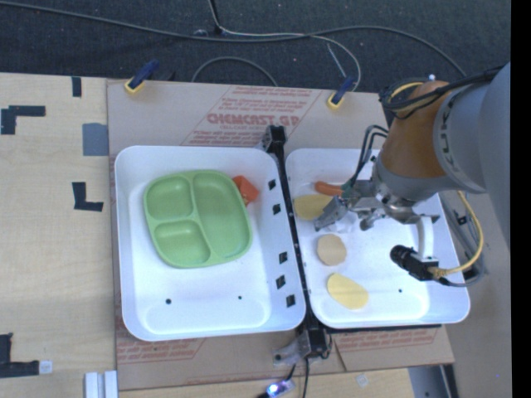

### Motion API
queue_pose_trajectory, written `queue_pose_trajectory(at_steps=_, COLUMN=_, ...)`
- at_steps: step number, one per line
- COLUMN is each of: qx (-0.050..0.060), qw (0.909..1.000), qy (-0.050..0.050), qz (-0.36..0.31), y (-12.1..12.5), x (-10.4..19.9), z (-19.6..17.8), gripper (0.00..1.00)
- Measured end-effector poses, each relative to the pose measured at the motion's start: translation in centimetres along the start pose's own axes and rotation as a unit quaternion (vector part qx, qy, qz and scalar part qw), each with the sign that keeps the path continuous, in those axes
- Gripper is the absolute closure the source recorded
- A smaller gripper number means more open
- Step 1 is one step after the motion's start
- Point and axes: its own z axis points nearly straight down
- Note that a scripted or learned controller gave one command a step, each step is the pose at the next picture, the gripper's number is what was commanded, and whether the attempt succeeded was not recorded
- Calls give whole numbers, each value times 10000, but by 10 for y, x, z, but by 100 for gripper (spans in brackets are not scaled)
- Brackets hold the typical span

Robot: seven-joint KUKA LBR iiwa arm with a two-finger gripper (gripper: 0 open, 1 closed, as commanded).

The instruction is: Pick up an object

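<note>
At far left of the bench sits the left bin point(133, 247), holding a green divided plate point(197, 218) tilted toward the upper left. An orange piece point(246, 190) touches the plate's upper right corner. Across the black divider point(286, 222), the right bin point(431, 309) holds four items: a pale yellow slice point(309, 207) near the divider, an orange stick point(327, 189) just above it, a tan round piece point(332, 249) below, and a yellow oval piece point(347, 291) lower still. Gripper point(342, 212) hangs over the bin's upper left area, just right of the pale yellow slice; fingers spread apart, nothing between them. Arm enters from the right.
</note>
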Motion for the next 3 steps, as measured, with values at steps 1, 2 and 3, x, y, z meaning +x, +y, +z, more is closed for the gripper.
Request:
queue_pose_trajectory(at_steps=1, qx=13, qw=10000, qy=2, qz=-12, y=-1, x=1, z=-8, gripper=100)
queue_pose_trajectory(at_steps=2, qx=-5, qw=10000, qy=4, qz=-1, y=3, x=10, z=-63, gripper=100)
queue_pose_trajectory(at_steps=3, qx=-6, qw=10000, qy=4, qz=0, y=3, x=10, z=-95, gripper=100)
